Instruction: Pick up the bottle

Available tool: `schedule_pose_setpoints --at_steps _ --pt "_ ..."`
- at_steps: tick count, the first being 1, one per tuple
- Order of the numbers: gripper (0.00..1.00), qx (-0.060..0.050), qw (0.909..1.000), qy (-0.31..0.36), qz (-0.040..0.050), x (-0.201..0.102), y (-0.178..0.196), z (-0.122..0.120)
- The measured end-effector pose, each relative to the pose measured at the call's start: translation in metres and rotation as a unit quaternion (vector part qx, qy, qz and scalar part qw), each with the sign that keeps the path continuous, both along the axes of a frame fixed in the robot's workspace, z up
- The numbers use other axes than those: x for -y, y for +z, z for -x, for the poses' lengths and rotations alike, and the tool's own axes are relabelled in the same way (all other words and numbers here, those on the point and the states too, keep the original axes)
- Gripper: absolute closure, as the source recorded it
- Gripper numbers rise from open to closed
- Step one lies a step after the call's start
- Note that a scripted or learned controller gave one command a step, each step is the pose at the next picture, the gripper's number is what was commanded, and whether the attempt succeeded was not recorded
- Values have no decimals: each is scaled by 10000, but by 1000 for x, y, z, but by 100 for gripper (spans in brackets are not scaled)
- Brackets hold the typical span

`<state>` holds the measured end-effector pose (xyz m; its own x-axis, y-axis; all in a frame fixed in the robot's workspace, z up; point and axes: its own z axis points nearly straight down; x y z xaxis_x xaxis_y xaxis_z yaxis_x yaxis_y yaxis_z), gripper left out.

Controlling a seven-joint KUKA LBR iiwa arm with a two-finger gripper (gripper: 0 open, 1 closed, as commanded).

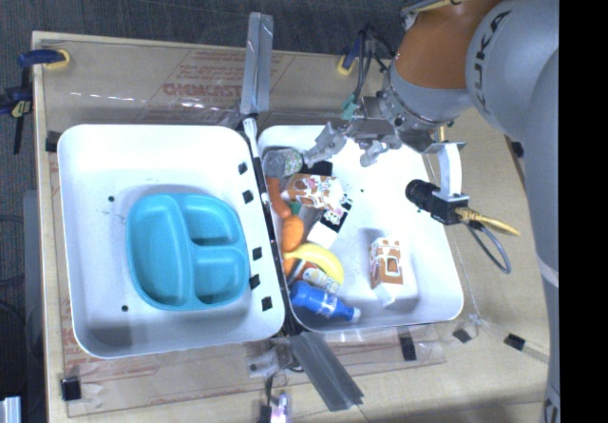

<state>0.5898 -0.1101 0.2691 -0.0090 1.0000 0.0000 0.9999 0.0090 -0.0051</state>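
A blue bottle [321, 302] with a pale label lies on its side at the near edge of the right bin [432, 264], just below a banana [320, 264]. A small white container with an orange label [386, 264] lies to its right. My gripper [347, 147] hangs over the far end of that bin, well away from the blue bottle. Its fingers are spread open, with nothing between them. One fingertip [326, 142] points towards a grey round object [281, 163] in the bin's far-left corner.
Along the right bin's left side lie a printed snack packet [314, 191], an orange [293, 234] and a small black item [332, 218]. The left bin [90, 174] holds a blue divided tray [186, 250]. A black fitting [429, 200] sticks out beside the arm.
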Motion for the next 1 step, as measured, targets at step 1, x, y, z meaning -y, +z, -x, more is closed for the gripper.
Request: schedule_pose_setpoints --at_steps 1 --pt "0 -13 9893 -1459 7 -50 -79 41"
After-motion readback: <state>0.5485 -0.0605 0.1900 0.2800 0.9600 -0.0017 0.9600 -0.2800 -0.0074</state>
